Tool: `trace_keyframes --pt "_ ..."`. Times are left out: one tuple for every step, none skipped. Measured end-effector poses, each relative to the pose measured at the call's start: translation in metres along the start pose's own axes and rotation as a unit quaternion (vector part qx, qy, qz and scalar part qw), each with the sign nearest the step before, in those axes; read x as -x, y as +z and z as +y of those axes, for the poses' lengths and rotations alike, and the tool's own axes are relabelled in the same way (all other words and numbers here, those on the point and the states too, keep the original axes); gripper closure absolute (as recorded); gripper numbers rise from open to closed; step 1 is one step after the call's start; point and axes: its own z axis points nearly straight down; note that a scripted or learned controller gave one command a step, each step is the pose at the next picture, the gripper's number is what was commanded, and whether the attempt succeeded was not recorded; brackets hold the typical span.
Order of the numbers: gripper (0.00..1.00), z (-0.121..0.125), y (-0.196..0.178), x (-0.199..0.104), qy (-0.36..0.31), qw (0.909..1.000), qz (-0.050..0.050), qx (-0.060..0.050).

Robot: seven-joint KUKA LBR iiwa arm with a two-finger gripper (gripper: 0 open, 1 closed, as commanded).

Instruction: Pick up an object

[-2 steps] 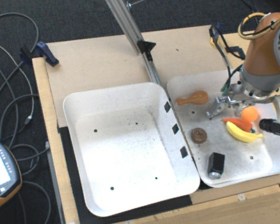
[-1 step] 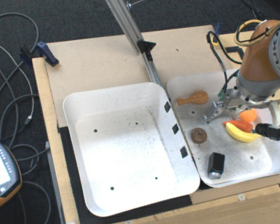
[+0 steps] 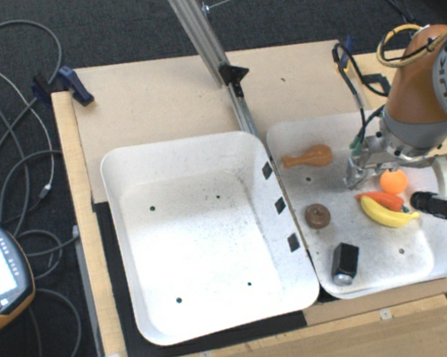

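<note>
Step in hand: approach, as I read it; I see nothing lifted, and the arm (image 3: 424,87) is low over the right bin (image 3: 414,265) with its gripper (image 3: 363,170) near the bin's middle.
Candidate things: all in the right bin. An orange ball (image 3: 392,181) sits just beside the gripper, touching or nearly touching a banana (image 3: 389,213); a sliver of red-orange shows between them, which I cannot identify.
Others: a wooden pestle-like piece (image 3: 308,157) towards the far side, a brown round piece (image 3: 318,216) near the divider, a black block (image 3: 345,262) at the near edge.
Claw state: I cannot tell whether it is parted or closed; the metal end is small and seen from above.
Next move, my judgement: it needs to centre over one thing, likely the ball, and descend cleanly without nudging the banana.
Hidden: the wrist covers the bin's far right corner, so anything under it is out of my sight.
Left bin (image 3: 212,318): well apart from the arm.
</note>
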Motion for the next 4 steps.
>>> trace_keyframes --pt "1.00 0.003 -0.044 0.001 0.000 1.0000 -0.002 0.003" --pt "1.00 0.002 -0.105 -0.008 -0.001 1.0000 -0.002 0.004" --pt "1.00 0.004 -0.142 -0.008 -0.001 1.0000 -0.002 0.003" --pt "1.00 -0.007 -0.147 -0.068 -0.003 1.0000 0.001 -0.001"
